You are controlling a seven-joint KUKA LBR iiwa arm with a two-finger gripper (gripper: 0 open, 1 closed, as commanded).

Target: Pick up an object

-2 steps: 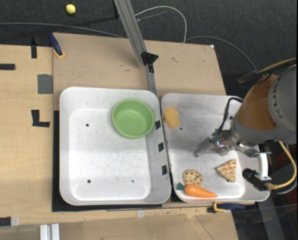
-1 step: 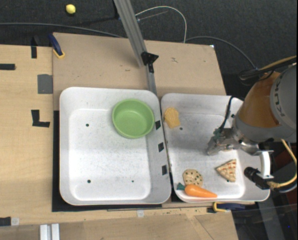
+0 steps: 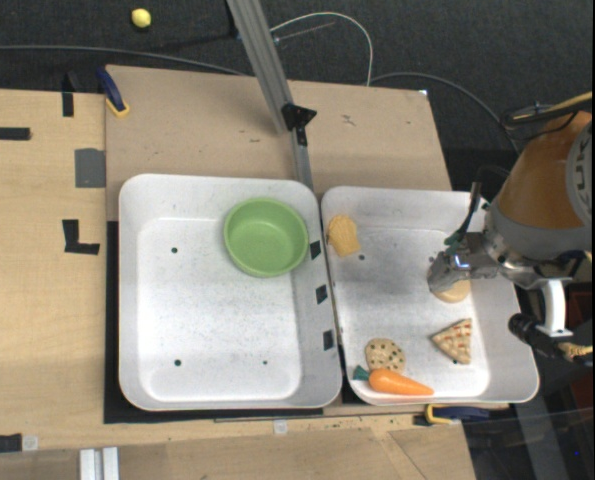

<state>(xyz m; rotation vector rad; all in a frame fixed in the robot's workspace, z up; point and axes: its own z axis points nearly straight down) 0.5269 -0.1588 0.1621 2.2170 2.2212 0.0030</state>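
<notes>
In the right bin point(image 3: 397, 213) my gripper point(image 3: 450, 271) reaches in from the right and sits low over a small tan round object point(image 3: 451, 290), which peeks out just below it. A pizza slice point(image 3: 454, 340) lies just below that. A cookie point(image 3: 383, 353) and an orange carrot point(image 3: 402, 383) rest near the bin's front edge. A yellow bread piece point(image 3: 343, 235) lies at the bin's upper left. A green bowl point(image 3: 265, 236) sits in the left bin point(image 3: 177, 298).
A metal pole point(image 3: 262, 48) slants down from the top toward the divider between the bins. A small yellow ball point(image 3: 141, 17) lies on the dark floor at the top left. Cables loop behind the bench.
</notes>
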